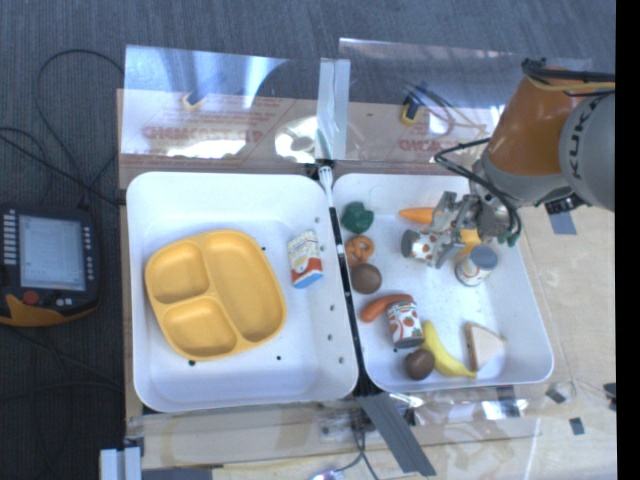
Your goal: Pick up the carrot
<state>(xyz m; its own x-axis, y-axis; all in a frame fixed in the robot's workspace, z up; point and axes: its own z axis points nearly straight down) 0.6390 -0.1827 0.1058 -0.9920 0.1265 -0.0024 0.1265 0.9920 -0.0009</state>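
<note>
- Gripper (447,236) tangled in metal clutter; impossible to tell jaw state.
- Carrot (417,214) just left of the jaws, its right end hidden behind them.
- One banana (441,352), one sandwich wedge (484,346), one yellow tray (213,292), two white bins (530,298).

dark grey carpet (250,8), black cables (70,78)
</note>
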